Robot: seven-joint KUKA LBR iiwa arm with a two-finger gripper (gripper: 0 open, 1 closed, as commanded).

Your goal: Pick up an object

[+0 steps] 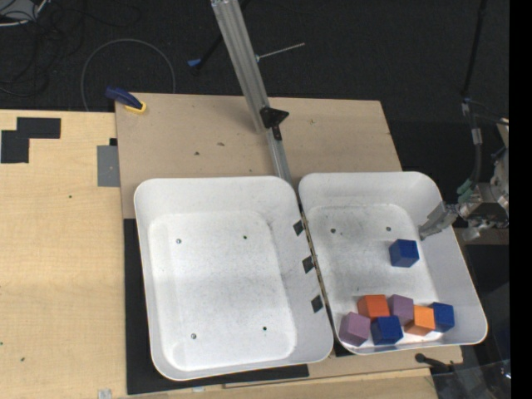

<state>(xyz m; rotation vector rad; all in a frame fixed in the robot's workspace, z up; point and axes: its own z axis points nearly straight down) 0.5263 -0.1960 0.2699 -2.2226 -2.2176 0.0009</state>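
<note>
Gripper (434, 223) at the end of the grey arm hangs at the outer rim of the right bin (366, 175), its tip just over that bin's right edge; whether it is open or closed cannot be told from this angle, and nothing can be seen in its grasp. Six small blocks crowd the right bin's near corner: a purple block (355, 328) and a dark blue block (386, 331) nearest the front rim, an orange block (374, 306) and a second purple block (402, 307) just behind them, and a second orange block (425, 317) touching a blue block (442, 316) toward the outer wall. A lone blue block (404, 253) sits apart from them farther back on the right bin's floor, near the gripper's tip but not touching it. Three black clips (307, 264) run along the seam where the right bin meets the left bin (216, 181). Beyond the right bin's far rim a brown board (249, 131) lies flat, a metal rail (245, 65) rises at a slant from it, and a blue and yellow clamp (125, 98) rests at the board's far left corner.
</note>
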